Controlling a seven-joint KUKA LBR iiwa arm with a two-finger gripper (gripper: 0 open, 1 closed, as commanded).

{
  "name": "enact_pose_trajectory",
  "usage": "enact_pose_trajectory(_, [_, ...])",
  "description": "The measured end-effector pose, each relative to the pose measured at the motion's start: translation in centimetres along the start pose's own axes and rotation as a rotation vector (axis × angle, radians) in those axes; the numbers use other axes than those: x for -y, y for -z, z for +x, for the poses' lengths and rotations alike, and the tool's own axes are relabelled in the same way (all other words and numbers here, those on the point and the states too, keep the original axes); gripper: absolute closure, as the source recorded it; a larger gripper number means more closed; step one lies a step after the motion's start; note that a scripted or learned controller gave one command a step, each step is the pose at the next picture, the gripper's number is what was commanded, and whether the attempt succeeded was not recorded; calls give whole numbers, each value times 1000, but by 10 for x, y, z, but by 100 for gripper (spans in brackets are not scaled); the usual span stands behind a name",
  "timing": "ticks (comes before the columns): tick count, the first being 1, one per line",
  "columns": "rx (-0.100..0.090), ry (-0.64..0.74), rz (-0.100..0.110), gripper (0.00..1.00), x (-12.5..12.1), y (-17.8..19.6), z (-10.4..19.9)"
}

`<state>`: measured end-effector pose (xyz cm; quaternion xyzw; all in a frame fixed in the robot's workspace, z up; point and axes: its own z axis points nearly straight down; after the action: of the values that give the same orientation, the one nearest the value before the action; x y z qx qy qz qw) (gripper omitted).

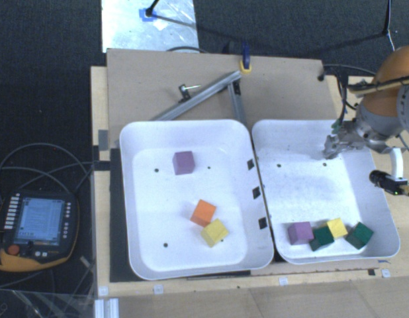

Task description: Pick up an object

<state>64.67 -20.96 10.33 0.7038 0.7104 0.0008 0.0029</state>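
The left bin (135, 151) holds a purple cube (183, 162) near its back, with an orange cube (203, 212) and a yellow cube (214, 232) touching each other near its front. Along the front of the right bin (284, 138) lie a purple cube (300, 232), a dark green cube (321, 238), a yellow cube (337, 227) and another green cube (359, 234). My gripper (332, 148) hangs over the right bin's back right part, far from all the cubes, with nothing seen between its fingers.
A metal bar (198, 97) lies slanted on the cardboard sheet behind the bins. A teach pendant (34, 229) rests on the floor at the left. Black cables run past the right bin's right rim (388, 181).
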Motion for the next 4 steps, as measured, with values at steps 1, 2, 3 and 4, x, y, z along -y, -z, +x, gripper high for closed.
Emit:
enact_pose_trajectory(1, [0,-3,-5,100,-6,65,2])
enact_pose_trajectory(2, [0,-4,-2,100,-10,110,1])
enact_pose_trajectory(3, [-1,-4,-2,100,-12,153,0])
enact_pose_trajectory(4, [-4,0,3,100,-7,156,46])
